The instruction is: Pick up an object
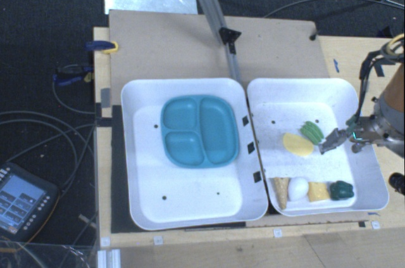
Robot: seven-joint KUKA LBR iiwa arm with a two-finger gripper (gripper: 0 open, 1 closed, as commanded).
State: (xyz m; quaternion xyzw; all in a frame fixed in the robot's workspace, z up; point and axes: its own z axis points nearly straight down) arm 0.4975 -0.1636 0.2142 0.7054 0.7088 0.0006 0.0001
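Left bin [145, 197] holds a divided plate [199, 130]. Right bin [370, 187] holds six small items, four in a row [310, 189] along its near wall, two [304, 139] behind them.

Teal plate [200, 131], white bins [142, 197], yellow piece [297, 144], green piece [311, 131], dark green piece [342, 190]

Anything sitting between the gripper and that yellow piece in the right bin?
Nothing visible. The gripper sits just right of the yellow piece, with bare bin floor between them. The green ridged item lies close beside it, above that line rather than across it.
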